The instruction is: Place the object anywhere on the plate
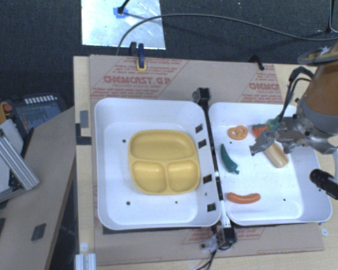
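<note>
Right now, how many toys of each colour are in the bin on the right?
Orange: 2, a pretzel and a sausage
Green: 1, a pepper
Tan: 1, a bread roll
Red: 1, a small piece partly hidden by the gripper
Total: 5

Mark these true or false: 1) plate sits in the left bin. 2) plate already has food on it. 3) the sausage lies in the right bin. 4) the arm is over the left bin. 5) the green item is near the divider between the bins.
1) True: the yellow plate sits in the left bin.
2) False: all three of its compartments are bare.
3) True: the sausage lies near the front of the right bin.
4) False: the gripper is over the right bin, beside a tan item.
5) True: the green item lies in the right bin, close to the divider.
</note>
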